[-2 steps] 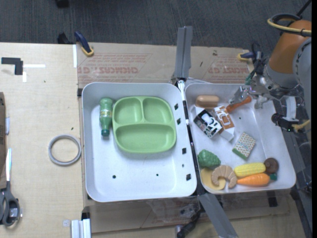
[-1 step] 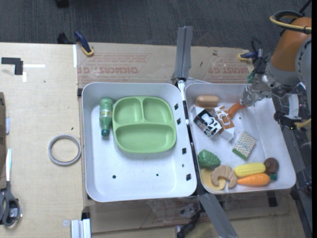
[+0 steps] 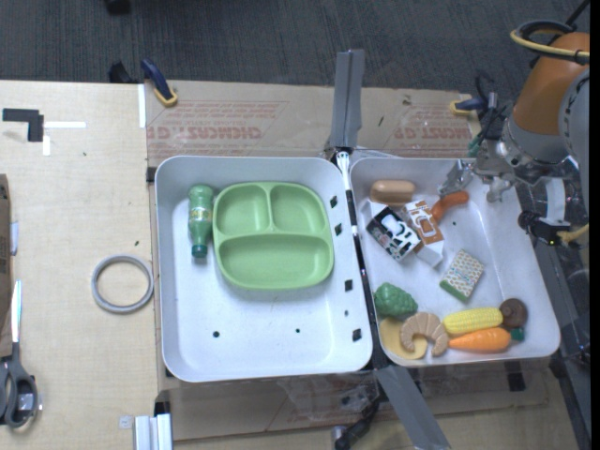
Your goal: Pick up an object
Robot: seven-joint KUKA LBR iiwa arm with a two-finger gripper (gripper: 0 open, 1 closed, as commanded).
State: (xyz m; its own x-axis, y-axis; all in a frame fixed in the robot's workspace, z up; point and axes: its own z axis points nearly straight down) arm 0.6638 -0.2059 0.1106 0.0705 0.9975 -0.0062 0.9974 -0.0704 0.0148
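Observation:
The right bin (image 3: 525,251) holds several toy foods. At its back lie a tan bread roll (image 3: 392,190), a small orange piece (image 3: 450,202), an orange-and-white packet (image 3: 424,221) and a black-and-white carton (image 3: 394,233). A speckled green sponge block (image 3: 463,275) sits mid-bin. Along the front lie broccoli (image 3: 395,300), a croissant (image 3: 422,331), corn (image 3: 472,321), a carrot (image 3: 480,340) and a brown piece (image 3: 513,312). My gripper (image 3: 471,172) hangs over the bin's back right corner, just up and right of the small orange piece.
The left bin (image 3: 262,340) holds a green divided plate (image 3: 274,234) and a green bottle (image 3: 200,218) lying beside it. A tape ring (image 3: 123,282) and scissors (image 3: 17,387) lie on the bench at left. A metal divider (image 3: 345,101) stands between the bins.

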